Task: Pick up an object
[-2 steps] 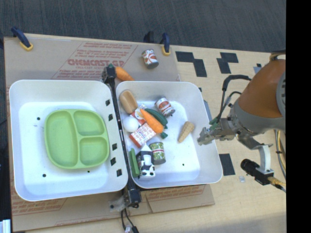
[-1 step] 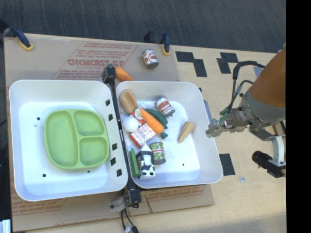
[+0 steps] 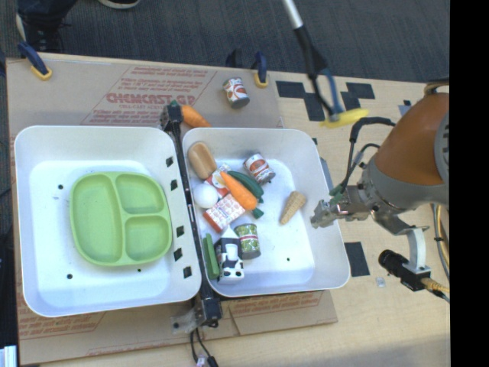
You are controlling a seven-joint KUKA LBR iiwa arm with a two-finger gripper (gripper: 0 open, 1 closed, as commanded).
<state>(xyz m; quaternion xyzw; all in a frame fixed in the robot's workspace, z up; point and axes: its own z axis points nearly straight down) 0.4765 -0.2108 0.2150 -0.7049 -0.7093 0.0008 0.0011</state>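
Likely robotics lab, clamped cardboard (image 3: 153, 90), bins (image 3: 30, 205)

A green divided plate (image 3: 121, 218) is seen in the left bin (image 3: 30, 281). On the bench (image 3: 382, 327), a small can (image 3: 236, 92) and a toy carrot (image 3: 192, 116) are seen behind the bins, with a yellow-headed tool (image 3: 342, 115) nearby.

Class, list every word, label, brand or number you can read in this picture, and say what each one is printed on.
"CHEMCAST GP": large red print on the brown paper-covered sheet under the bins; the smaller red lines around it are too blurred to read.
Small red and white carton in the right white bin: label too small to read.
Three small tins: labels blurred, unreadable.
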